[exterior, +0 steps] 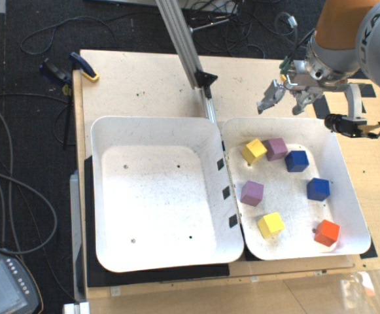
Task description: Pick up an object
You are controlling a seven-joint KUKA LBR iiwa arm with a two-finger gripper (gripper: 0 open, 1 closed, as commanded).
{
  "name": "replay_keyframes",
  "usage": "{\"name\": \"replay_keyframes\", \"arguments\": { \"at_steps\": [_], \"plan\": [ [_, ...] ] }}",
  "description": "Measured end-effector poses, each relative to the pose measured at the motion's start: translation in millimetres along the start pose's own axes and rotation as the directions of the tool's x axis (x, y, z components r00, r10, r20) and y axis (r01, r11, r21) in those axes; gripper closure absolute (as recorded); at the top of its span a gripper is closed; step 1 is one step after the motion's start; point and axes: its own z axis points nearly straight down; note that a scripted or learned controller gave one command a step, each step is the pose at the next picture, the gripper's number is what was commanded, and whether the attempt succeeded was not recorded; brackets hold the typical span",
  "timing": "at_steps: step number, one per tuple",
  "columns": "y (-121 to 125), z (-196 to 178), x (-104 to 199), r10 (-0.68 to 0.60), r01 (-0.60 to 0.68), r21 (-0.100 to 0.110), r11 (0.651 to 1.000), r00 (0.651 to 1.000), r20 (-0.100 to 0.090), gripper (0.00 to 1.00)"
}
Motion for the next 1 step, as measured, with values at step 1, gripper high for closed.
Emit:
{"name": "replay_keyframes", "arguments": {
  "at_steps": [1],
  "plan": [
    [0.2,-2.9,0.0,-0.001,0.001,-0.004,1.000,1.000,0.001,0.00]
  ]
}}
